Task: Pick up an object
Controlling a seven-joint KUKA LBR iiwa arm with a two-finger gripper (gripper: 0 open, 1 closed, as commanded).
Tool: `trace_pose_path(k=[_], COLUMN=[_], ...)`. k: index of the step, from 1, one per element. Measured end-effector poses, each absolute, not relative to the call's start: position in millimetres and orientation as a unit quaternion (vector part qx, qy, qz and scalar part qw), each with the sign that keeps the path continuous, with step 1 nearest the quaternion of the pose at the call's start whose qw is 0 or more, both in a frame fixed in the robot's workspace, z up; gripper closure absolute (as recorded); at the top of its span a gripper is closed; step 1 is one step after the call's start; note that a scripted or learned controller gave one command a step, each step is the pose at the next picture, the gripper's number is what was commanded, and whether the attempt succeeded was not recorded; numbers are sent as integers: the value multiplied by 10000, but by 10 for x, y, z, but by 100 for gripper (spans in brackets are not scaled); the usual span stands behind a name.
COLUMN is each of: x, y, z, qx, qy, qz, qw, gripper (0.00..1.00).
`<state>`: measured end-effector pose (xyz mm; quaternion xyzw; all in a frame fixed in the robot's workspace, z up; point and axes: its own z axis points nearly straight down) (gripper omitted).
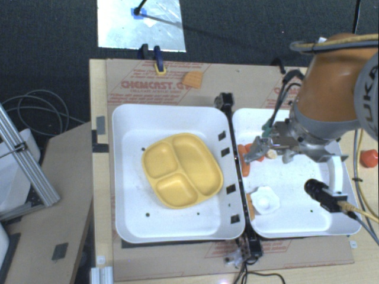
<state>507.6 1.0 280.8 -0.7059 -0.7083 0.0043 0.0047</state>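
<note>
two white bins side by side on a cardboard-covered bench. left bin (127, 158) holds a yellow tray (182, 169) with three compartments, lying flat near the bin's middle, turned a bit askew. right bin (296, 218) has a few small things along its left side: an orange piece (244, 164) against the left wall, a pale bit (271, 154) just beside the gripper tip, a small white cup (265, 200) lower down near the front-left, and a tan sliver (251, 206) touching the wall next to the cup. arm comes in from the right, orange band (331, 76) high over the right bin, gripper (256, 152) low over the upper-left part of that bin, pointing toward the divider. gripper sits just beside the orange piece and the pale bit; cannot tell if the jaws are open or closed, and nothing clearly sits between them. black part (323, 195) of the arm hangs over the bin's right side. clamp (159, 61) at the bench's back edge.
</note>
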Motion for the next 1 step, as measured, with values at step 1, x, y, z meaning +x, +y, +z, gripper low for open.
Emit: trace_pose_path(k=[1], x=[4841], y=[884], z=[1785], qx=[-7031], qy=[-7111], qz=[21], qw=[39], gripper=[0])
